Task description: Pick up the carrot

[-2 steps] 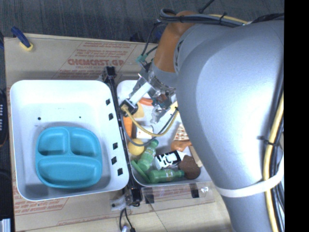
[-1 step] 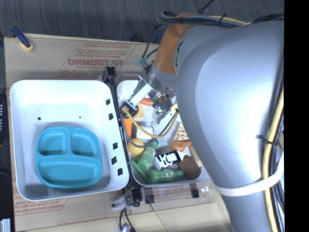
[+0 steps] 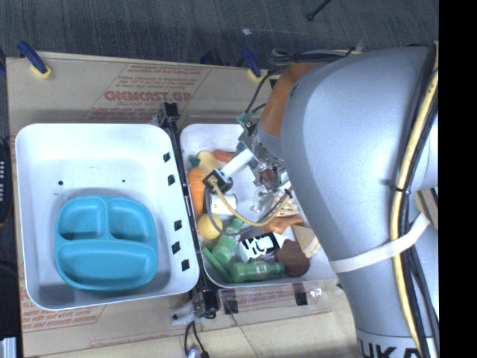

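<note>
The carrot (image 3: 196, 190) is an orange, elongated piece lying along the left wall of the right bin (image 3: 223, 132). Part of it is covered by the arm's fittings. My gripper (image 3: 270, 183) hangs low over the middle of the right bin, about a hand's width to the right of the carrot. Nothing of the carrot shows between its metal parts. The big grey arm hides the right side of this bin.
The right bin is crowded: a yellow fruit (image 3: 209, 227), green vegetables (image 3: 256, 271), a brown round item (image 3: 294, 259), a black-and-white item (image 3: 258, 245) and a tan slice (image 3: 306, 239). The left bin (image 3: 89, 142) holds a blue divided plate (image 3: 106, 242).
</note>
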